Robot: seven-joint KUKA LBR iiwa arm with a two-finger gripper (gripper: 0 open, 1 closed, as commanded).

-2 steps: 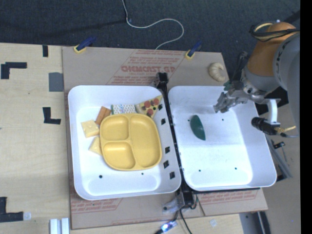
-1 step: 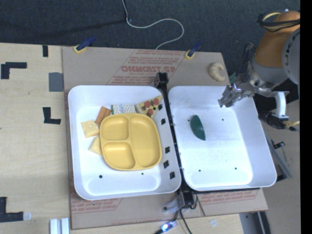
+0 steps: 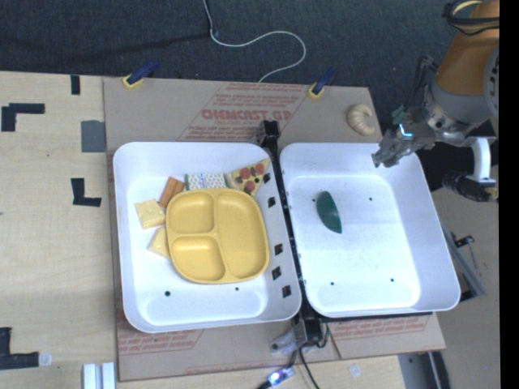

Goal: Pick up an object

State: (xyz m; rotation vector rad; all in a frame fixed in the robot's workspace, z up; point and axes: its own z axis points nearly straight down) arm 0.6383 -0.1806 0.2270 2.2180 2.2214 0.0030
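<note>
Green object (image 3: 328, 212), a small dark leaf-shaped piece, lies alone on the floor of the right bin (image 3: 422, 286), slightly toward that bin's upper left, and it looks like our easiest target. Nearer the camera's lower edge we see only bare bin floor in front of it, so nothing crowds a descent from above. In the left bin (image 3: 134, 298) a yellow divided plate (image 3: 217, 235) sits over a scatter of small flat pieces (crackers or tiles, we cannot tell which), and those would be harder to lift cleanly. Farther back, the gripper (image 3: 391, 154) hangs over the right bin's upper right corner, well apart from the green object; we cannot tell how wide it stands, since it shows as a dark blur. Beyond it a pale lump (image 3: 362, 118) rests on the cardboard outside the bins.

To do this step well, we judge that we should travel left and forward until centred over the green object, turn the wrist so the closing line crosses its narrow width, and descend almost to the floor before closing
</note>
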